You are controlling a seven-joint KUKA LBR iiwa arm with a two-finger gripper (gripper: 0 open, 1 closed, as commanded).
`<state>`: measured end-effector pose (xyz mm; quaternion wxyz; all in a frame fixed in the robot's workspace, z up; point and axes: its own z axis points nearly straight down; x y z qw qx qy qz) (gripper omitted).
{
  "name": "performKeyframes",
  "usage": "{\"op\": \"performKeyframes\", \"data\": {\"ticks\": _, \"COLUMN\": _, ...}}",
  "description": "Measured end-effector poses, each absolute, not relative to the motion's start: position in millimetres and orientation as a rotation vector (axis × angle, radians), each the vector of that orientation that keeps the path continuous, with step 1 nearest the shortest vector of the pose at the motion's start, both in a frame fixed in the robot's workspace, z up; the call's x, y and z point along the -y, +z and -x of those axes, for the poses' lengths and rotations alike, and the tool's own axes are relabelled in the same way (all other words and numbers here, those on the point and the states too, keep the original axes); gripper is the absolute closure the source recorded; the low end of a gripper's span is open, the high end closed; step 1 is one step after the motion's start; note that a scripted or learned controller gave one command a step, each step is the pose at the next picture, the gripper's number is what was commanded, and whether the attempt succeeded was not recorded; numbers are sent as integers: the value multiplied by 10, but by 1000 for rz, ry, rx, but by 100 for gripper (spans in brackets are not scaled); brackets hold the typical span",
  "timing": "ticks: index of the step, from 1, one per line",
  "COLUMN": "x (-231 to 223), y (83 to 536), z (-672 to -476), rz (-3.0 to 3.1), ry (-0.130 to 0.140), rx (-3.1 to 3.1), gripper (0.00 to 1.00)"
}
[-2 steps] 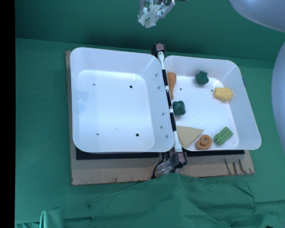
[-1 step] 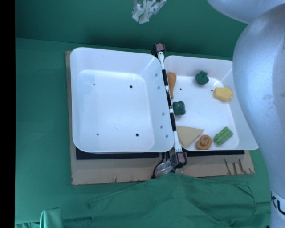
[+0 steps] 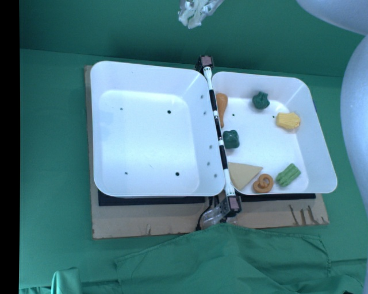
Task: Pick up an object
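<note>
Tool (image 3: 197,11) high above the bins, top edge of view; finger state impossible to tell. Cheese wedge (image 3: 244,174) in right bin (image 3: 322,166), near front, long axis pointing right toward pretzel (image 3: 263,183).

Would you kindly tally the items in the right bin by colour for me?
Green: 3
Orange: 2
Yellow: 2
Total: 7
</note>
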<state>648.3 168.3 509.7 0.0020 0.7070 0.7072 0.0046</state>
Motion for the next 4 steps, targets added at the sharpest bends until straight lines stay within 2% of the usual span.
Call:
{"op": "performKeyframes", "data": {"ticks": 1, "x": -1674, "y": 4570, "z": -7017, "rz": -2223, "ry": 2, "rx": -2216, "gripper": 100}}
{"op": "performKeyframes", "data": {"ticks": 2, "x": -1667, "y": 3540, "z": -6995, "rz": -2228, "ry": -11, "rx": -2220, "gripper": 100}}
{"op": "performKeyframes", "data": {"ticks": 3, "x": -1057, "y": 2716, "z": -6781, "rz": -2233, "ry": -12, "rx": -2214, "gripper": 100}}
{"op": "performKeyframes", "data": {"ticks": 4, "x": -1091, "y": 3333, "z": -6875, "rz": -2240, "ry": 13, "rx": -2195, "gripper": 100}}
